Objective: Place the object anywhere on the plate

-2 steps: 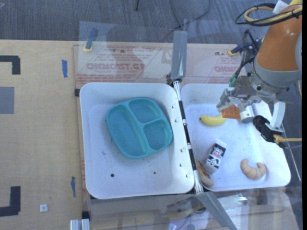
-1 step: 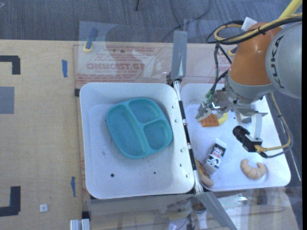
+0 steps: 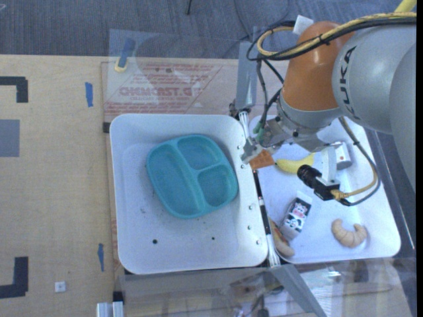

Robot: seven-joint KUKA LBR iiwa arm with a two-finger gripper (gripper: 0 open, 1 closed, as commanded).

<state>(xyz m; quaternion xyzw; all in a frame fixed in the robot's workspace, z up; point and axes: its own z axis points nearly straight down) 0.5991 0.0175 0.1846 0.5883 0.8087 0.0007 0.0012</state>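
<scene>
Overhead, the grey arm with its orange band (image 3: 317, 58) reaches from the right over the right white bin (image 3: 377, 243), its gripper (image 3: 254, 147) low at that bin's left rim; whether it is open or closed cannot be told. Left of it, the left white bin (image 3: 132, 243) holds a teal three-compartment plastic plate (image 3: 192, 175). Just beside the gripper lies a small orange object (image 3: 263, 160), then a yellow banana (image 3: 294, 165), with a tan croissant (image 3: 348, 232) and small black-and-white packet (image 3: 297, 215) well apart.
</scene>
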